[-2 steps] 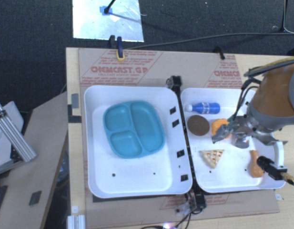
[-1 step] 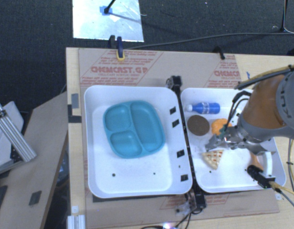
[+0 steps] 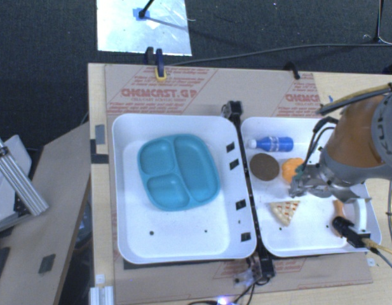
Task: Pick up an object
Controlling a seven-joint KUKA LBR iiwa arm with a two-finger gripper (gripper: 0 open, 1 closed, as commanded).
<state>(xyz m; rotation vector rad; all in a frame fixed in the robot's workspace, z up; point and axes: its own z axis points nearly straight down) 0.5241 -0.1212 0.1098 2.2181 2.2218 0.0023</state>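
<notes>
My gripper (image 3: 300, 187) hangs low over the right bin (image 3: 310, 243), near its middle. It sits just below a small orange ball (image 3: 292, 168) and just above a tan waffle-patterned wedge (image 3: 284, 211). A brown round disc (image 3: 264, 166) lies to the left of the ball. A blue bottle with a white cap (image 3: 272, 144) lies on its side at the bin's far edge. A thin orange piece (image 3: 338, 206) peeks out under the wrist on the right. Nothing is visibly held.
The left bin (image 3: 135, 234) holds a light blue divided plate (image 3: 178, 170). A black divider with clips (image 3: 243, 176) runs between the bins. The grey and orange arm (image 3: 364, 138) covers the right bin's far right part.
</notes>
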